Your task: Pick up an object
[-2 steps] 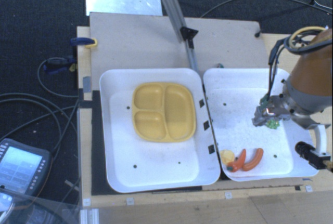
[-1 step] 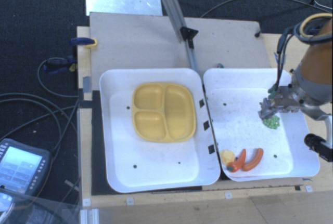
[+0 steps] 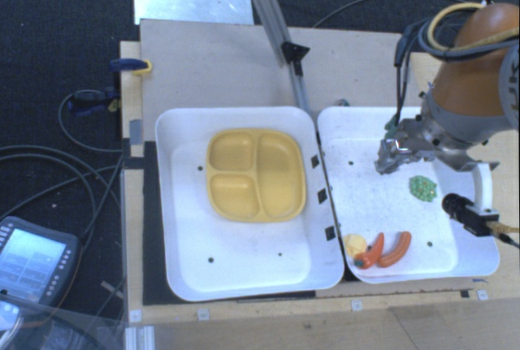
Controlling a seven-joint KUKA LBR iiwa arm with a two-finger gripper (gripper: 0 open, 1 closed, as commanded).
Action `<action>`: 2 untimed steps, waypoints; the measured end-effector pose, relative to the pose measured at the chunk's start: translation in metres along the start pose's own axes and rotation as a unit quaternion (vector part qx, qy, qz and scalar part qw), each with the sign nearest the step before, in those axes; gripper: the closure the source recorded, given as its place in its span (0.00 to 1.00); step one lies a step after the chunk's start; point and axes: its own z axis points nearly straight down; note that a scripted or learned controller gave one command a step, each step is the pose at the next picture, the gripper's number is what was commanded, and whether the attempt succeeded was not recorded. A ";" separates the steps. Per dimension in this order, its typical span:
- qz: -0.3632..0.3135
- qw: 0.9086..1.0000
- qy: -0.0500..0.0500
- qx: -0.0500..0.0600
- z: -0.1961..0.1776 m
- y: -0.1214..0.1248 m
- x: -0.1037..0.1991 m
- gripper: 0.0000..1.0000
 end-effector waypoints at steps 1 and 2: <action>0.000 1.000 0.000 0.000 -0.004 0.019 0.047 1.00; 0.001 1.000 -0.001 0.001 0.014 0.039 0.094 1.00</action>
